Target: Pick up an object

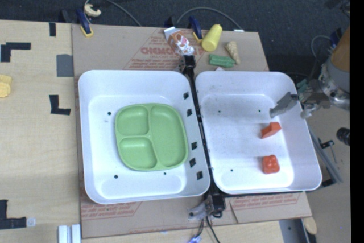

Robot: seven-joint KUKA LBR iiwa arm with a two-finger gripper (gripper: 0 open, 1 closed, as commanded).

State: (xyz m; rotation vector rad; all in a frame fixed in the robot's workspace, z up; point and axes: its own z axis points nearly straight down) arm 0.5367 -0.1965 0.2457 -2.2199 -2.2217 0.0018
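In the right bin [227, 122] lie two small objects: an orange-red wedge [271, 130] near the right wall and a red block [271, 164] closer to the front. My gripper [294, 108] hangs over the bin's right edge, just up and to the right of the wedge. Its fingers [282, 104] are open, with nothing between them. The grey arm [335, 79] comes in from the right.
A green divided plate [151, 136] lies in the left bin [96, 99]. Behind the bins on the cardboard sit a yellow object [211, 37], a green piece [220, 60], a beige piece [232, 51] and a small packet [179, 40]. Cables run along the far side.
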